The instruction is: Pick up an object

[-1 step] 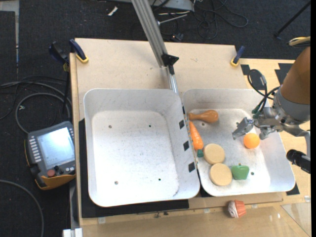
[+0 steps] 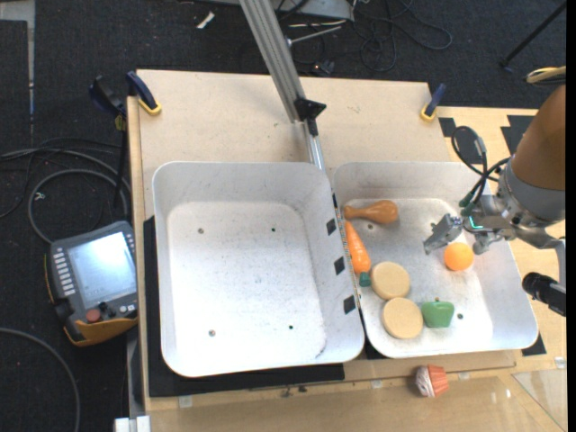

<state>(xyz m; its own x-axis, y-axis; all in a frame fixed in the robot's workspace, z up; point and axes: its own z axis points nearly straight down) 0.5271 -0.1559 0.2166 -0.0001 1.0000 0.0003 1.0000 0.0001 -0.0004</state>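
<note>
The right bin [image 2: 504, 327] holds several toy foods. An orange ball [image 2: 459, 257] lies near its right side. A brown drumstick [image 2: 373, 211] and an orange carrot [image 2: 357, 247] lie along the left wall. Two tan round discs [image 2: 391, 280] [image 2: 402, 319] sit in the middle, with a green pepper [image 2: 438, 313] beside the lower one. My gripper [image 2: 462, 238] reaches in from the right and hovers just above the orange ball. Its fingers [image 2: 440, 233] are spread open to either side of the ball's top, with nothing lifted between them.
The left bin [image 2: 180, 196] adjoins the right bin along a shared wall. A slanted metal pole [image 2: 279, 52] comes down to the bins' back edge. A pink-red toy [image 2: 431, 381] lies on the bench in front of the right bin. A teach pendant [image 2: 94, 282] sits far left.
</note>
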